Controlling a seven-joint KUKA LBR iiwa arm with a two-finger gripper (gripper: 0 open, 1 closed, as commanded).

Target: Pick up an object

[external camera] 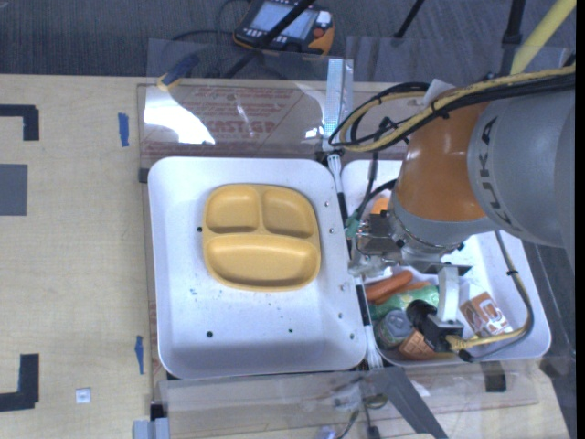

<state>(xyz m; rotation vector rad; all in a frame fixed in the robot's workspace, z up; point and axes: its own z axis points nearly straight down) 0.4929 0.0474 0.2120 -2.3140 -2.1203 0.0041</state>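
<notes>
The gripper (384, 254) is lowered at the left edge of the right bin (535, 323); its state cannot be told. A carrot (388, 285) is seen just below, probably light, stiff, best taken across the middle.

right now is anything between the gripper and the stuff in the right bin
Can't tell fully: the arm hangs over the right bin and hides the gripper. An orange carrot-like piece and other small items lie heaped below it; no visible barrier.
</notes>
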